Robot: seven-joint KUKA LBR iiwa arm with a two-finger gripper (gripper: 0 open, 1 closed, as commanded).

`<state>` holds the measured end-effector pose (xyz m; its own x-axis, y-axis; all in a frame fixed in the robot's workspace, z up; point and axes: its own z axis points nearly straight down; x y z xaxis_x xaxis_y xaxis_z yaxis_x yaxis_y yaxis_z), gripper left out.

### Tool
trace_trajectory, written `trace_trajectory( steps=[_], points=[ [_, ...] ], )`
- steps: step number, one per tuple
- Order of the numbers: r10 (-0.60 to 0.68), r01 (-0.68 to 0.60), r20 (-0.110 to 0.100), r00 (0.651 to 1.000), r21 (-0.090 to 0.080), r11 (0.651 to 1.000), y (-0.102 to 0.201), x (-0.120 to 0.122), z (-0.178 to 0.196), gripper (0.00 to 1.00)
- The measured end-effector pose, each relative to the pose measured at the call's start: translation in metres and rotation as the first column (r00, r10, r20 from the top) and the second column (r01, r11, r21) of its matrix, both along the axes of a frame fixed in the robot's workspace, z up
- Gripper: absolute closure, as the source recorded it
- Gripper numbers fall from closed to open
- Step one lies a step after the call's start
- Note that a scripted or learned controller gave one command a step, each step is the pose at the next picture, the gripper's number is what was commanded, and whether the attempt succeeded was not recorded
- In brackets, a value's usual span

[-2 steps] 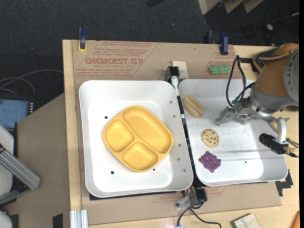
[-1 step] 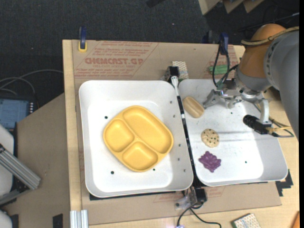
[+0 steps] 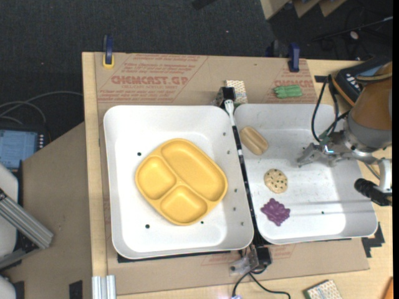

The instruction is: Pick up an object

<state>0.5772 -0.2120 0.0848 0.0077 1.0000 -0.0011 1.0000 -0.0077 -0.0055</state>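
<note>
The hand (image 3: 312, 154) is hovering with fingers spread wide and empty, lining up on the cookie (image 3: 275, 180) lying just beyond its fingertips.

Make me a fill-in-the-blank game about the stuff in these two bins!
1. The yellow divided plate lies in the ____ bin.
2. The plate has ____ compartments.
3. The purple grapes lie in the right bin, closer to the camera than the ____.
4. The green toy lies on the ____, outside both bins.

Missing words: left; three; cookie; cardboard
</note>
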Motion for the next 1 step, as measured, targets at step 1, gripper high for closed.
trace_trajectory(
  steps=[1],
  points=[
    [0.018, -0.018, 0.008, 1.0, 0.005, 1.0, 0.1087, 0.0338, -0.0002, 0.0]
  ],
)
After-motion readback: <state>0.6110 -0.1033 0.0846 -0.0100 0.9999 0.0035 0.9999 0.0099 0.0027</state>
